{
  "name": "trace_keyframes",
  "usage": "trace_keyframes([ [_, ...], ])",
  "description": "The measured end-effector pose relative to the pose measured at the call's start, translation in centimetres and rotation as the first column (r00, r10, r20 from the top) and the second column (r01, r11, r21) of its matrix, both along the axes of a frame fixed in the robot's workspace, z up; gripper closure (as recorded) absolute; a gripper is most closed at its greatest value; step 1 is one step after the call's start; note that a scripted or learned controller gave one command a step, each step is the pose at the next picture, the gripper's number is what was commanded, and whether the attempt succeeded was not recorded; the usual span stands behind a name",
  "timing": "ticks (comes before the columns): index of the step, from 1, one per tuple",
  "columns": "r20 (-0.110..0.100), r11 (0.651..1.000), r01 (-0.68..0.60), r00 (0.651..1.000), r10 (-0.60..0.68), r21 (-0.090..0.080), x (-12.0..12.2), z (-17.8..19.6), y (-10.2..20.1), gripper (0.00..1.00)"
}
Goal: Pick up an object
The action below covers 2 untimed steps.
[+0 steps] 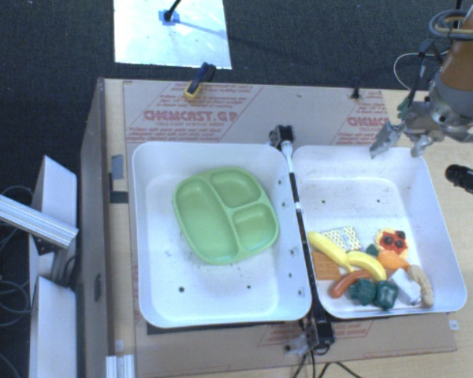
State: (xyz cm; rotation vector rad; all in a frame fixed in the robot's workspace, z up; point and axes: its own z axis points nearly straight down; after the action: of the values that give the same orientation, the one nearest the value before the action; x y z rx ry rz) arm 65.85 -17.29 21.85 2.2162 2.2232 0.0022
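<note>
My gripper [400, 143] hangs over the far edge of the right bin [355, 172], its two fingers spread apart with nothing between them. The toy food lies heaped in that bin's near corner, well below the gripper: a yellow banana [348, 257], an orange sausage [345, 283], a cracker [341, 235], a tan waffle piece [325, 266], a small pizza-like piece [392, 241], dark green vegetables [374, 292] and a beige peanut-shaped piece [421, 283].
A green divided plate [225, 213] rests in the left bin [162, 290]. A black divider with clips [294, 203] runs between the bins. A yellow-handled tool [197, 81] lies on the cardboard behind them.
</note>
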Motion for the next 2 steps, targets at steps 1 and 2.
trace_keyframes([
  [1,-0.001,1.000,0.001,1.000,-0.001,0.000,1.0,-13.4,-1.9,0.00],
  [2,-0.002,1.000,0.001,1.000,-0.001,0.001,-5.8,-13.4,1.5,0.00],
])
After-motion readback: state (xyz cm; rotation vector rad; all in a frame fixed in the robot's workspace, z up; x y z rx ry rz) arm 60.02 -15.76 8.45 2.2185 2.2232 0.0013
